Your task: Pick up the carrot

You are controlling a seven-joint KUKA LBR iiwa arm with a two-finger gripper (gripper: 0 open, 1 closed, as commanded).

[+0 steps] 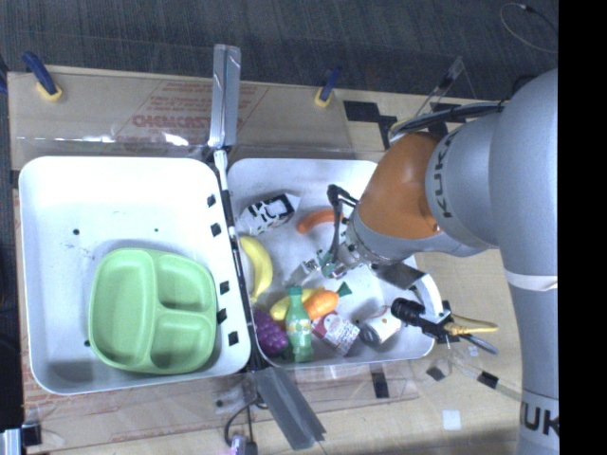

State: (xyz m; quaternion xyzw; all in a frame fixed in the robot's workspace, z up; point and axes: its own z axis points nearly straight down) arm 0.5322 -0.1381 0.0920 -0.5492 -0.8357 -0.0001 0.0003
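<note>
The carrot (321, 303) lies in the right bin (285, 172), low in the pile, its orange body running roughly left to right with a slight rise toward the right. A bit of green beside its right end may be the leafy top, so the tip probably points left, though I cannot be sure.

It is crowded: the green bottle (298, 325) stands touching its left side, a yellow piece (282, 308) lies just left of that, the purple grapes (269, 334) below-left, and a small red-and-white packet (334, 331) just beneath.

The gripper (334, 262) hangs just above and slightly right of the carrot; whether it is open or closed I cannot tell.

The risks, as I judge them:
- closing on the bottle or packet instead;
- pinching along the carrot's length, so it slips out;
- mistaking the other orange piece (316, 221), farther up the bin, for it.
</note>
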